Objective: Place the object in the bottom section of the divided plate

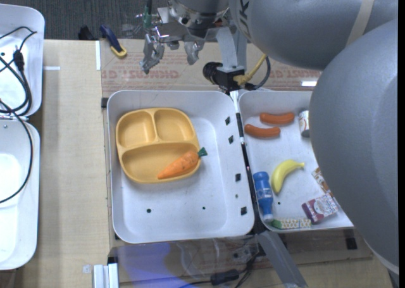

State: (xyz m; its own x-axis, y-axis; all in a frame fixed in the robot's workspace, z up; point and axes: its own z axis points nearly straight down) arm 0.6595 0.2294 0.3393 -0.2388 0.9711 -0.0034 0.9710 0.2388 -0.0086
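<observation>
An orange carrot [180, 164] with a green stem lies in the bottom section of the yellow divided plate [140, 133], its tip hanging over the plate's right rim. The plate sits in the left white bin [215, 198]. My gripper [171, 56] hangs high above the bench beyond the far edge of that bin, open, with nothing between its fingers.
The right bin [292, 147] holds two sausages [276, 118], a banana [286, 172], a blue bottle [262, 194] and a small packet [318, 208]. The arm's big grey links cover the upper right. White trays with black cables lie at the far left.
</observation>
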